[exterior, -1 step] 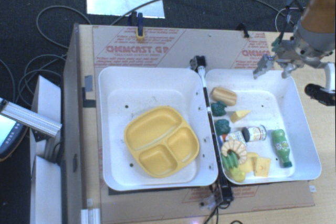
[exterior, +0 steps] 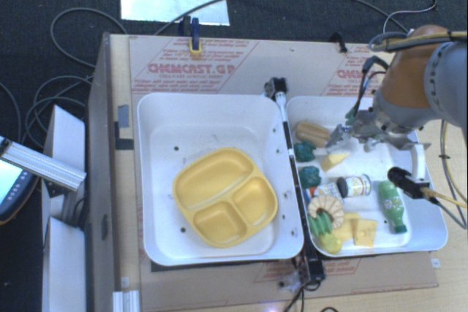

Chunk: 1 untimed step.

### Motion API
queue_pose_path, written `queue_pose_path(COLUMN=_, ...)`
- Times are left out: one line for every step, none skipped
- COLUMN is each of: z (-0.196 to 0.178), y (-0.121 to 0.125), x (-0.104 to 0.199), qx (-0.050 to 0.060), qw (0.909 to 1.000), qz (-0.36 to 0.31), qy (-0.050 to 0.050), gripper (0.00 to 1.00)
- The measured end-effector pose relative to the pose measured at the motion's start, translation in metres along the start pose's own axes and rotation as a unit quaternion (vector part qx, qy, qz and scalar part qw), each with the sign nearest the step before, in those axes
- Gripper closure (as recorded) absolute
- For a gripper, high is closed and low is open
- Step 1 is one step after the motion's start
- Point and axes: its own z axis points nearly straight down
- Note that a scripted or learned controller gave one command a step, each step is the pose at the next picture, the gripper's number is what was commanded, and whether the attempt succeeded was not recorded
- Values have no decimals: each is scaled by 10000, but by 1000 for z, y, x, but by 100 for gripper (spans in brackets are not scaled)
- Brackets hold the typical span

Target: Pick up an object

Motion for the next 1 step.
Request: queue_pose_path(z=35, y=-22, x=8, qx=-8, qw=10000, qz=2, qy=0, gripper=0)
